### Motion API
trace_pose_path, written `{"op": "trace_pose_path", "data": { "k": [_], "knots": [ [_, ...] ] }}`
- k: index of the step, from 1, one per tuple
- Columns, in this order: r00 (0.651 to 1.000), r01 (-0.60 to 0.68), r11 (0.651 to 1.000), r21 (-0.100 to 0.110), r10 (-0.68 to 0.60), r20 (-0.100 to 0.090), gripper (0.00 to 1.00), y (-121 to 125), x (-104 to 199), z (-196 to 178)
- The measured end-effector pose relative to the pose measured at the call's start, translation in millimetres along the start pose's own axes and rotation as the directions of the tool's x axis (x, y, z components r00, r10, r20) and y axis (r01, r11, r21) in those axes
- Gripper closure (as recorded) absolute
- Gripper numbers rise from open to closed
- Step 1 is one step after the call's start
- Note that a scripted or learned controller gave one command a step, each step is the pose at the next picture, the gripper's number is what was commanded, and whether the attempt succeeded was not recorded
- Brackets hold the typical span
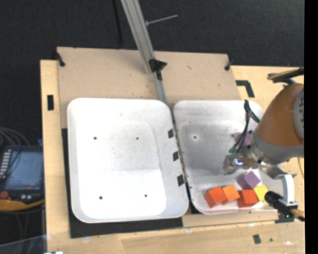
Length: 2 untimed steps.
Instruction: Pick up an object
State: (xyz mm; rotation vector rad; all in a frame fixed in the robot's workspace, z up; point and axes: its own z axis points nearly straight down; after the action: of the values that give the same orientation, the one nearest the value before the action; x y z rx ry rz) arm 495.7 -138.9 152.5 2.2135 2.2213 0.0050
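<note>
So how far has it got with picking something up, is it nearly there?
Done: the arm has reached over the right bin, and its pincer sits low near the blocks. In hand: nothing that can be made out. The purple block, orange blocks and yellow block all lie in the bin's near corner. Left: grasping one and lifting it.

Two white bins (122,157) on a tan bench (138,73). Orange blocks (217,196), one purple block (249,179), one yellow block (261,192). Grey arm (278,147), orange band.

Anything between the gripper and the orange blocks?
No: in the camera view, bare bin floor separates the gripper from the orange blocks.
</note>
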Motion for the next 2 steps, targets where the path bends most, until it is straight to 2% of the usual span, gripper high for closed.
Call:
{"op": "trace_pose_path", "data": {
  "k": [1, 2],
  "knots": [
    [1.0, -0.001, 1.0, 0.004, 0.001, 0.0, 1.0, -5.5, 5.4, -52.7],
    [1.0, 0.003, 1.0, 0.003, -0.003, -0.001, 1.0, -4.2, 4.7, -61.2]
  ]
}}
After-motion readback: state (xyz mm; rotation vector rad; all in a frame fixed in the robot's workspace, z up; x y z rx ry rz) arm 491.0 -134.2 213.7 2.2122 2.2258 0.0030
